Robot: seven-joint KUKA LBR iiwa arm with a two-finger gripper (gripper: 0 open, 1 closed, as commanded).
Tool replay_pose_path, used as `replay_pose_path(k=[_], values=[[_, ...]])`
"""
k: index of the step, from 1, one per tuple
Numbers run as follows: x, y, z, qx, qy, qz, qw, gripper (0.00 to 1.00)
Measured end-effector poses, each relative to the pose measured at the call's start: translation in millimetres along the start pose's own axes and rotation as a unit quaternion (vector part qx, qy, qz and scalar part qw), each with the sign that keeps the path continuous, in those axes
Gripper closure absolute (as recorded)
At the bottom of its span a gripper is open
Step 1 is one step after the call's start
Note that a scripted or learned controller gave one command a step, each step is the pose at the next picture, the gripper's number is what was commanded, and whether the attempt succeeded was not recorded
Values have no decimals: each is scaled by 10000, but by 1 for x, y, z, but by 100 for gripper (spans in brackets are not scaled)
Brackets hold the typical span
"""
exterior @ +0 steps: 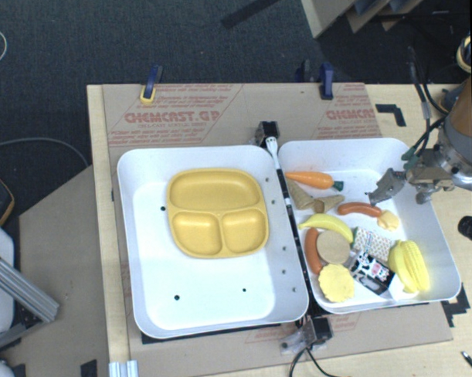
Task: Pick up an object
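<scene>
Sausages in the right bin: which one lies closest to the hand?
The sausage lying crosswise just below the hand, beside the carrot. The other sausage runs lengthwise under the banana, farther left.

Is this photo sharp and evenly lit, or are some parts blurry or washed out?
In the camera view the light is soft and even; the left bin looks bright white, nearly washed out, with faint shadows under the yellow tray. The carrot and corn cob read fairly sharp, while the gripper at the right looks slightly soft.
</scene>
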State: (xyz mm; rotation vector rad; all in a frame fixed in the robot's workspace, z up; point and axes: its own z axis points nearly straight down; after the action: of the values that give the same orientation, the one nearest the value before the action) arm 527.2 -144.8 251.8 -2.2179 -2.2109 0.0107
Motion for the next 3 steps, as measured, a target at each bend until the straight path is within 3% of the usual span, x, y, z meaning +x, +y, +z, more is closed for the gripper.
replay_pose_path(k=[1, 3], values=[[0, 2, -6, -60, -11, -15, 10000, 0], [13, 0, 116, -21, 6, -18, 10000, 0]])
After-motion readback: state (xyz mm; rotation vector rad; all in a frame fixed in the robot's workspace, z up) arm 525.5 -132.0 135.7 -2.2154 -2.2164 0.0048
